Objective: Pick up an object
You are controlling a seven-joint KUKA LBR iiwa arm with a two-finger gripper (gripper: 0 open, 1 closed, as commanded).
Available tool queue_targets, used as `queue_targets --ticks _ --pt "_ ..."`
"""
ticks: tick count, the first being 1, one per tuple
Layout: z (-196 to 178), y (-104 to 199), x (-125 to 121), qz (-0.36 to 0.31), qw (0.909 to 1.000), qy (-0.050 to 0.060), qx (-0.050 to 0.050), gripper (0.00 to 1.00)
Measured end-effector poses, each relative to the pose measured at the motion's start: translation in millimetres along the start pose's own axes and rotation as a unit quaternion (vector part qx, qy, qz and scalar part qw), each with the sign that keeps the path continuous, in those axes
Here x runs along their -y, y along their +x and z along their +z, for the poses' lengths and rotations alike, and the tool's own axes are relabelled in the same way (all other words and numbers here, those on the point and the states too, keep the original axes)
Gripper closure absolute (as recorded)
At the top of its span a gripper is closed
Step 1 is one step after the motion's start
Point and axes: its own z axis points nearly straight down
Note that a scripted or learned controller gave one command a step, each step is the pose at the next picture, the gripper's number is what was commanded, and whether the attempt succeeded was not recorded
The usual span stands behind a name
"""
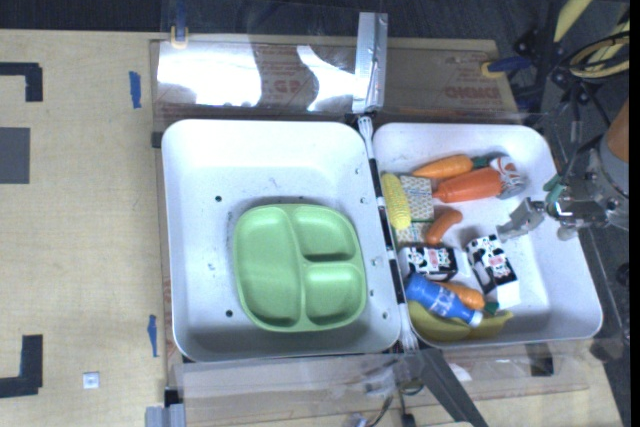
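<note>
The right bin (570,290) holds several toy foods. Two orange carrots (450,165) (468,186) lie at its back, with a yellow corn cob (397,200) along the left wall and a small orange piece (443,223) beside it. Two cow-print cartons (430,261) (493,260) sit mid-bin. A blue bottle (440,300) rests on a banana (455,327) at the front. My gripper (535,205) hangs over the bin's right side, to the right of the carrots and above the right carton, with nothing seen in it.
The left bin (200,165) bears a green divided plate (298,265) in its front half. A clear panel (260,65) and a metal divider post (371,60) stand behind the bins. Stands and cables crowd the far right.
</note>
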Motion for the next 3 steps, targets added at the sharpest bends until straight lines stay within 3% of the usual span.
queue_targets --ticks 1,2,3 --pt "119.1 13.2 9.7 0.044 0.9990 -0.003 0.002 0.00" --pt "112.9 12.8 9.7 0.045 0.9990 -0.002 0.002 1.00" --pt "-7.4 64.6 2.6 0.045 0.9990 -0.002 0.001 1.00"
